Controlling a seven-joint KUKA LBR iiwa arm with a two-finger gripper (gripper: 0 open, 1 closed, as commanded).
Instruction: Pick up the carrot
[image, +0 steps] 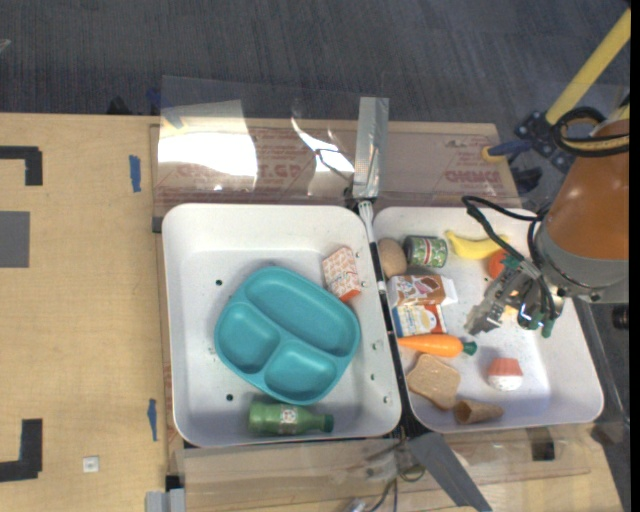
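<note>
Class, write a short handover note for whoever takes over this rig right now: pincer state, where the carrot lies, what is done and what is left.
Pincer: over the right bin, above and to the right of the carrot, nothing visibly held; whether it is open or shut cannot be told.
Carrot: lying flat in the right bin, below the snack packet and above the bread slice.
Done: nothing yet; the carrot is not grasped.
Left: move the pincer onto the carrot, close on it and lift.
</note>
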